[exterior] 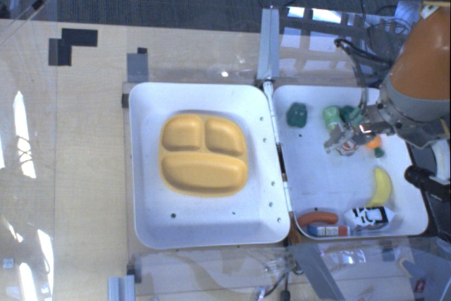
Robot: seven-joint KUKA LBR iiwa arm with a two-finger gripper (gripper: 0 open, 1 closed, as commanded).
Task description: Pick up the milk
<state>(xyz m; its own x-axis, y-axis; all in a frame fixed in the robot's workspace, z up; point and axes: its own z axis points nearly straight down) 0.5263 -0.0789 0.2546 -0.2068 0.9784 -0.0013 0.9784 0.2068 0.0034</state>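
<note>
While the gripper (343, 139) hovers, milk (369, 216) lies nearer (front edge)

- Two white bins (141, 222)
- One yellow divided tray (204, 154)
- One banana (381, 187)
- One milk carton (369, 217)
- One hot dog (318, 218)
- Two green items (297, 115)

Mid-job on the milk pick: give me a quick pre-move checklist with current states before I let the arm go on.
1. Milk located: ok. The milk carton lies near the front edge of the right bin.
2. Gripper over the milk: not ok. The gripper is further back in the bin, near the green items.
3. Milk in the gripper: not ok.
4. Finger opening: cannot tell.
5. Clutter beside the milk: not ok. The banana and a red item lie close.
6. Yellow tray out of the way: ok, it sits in the left bin.
</note>
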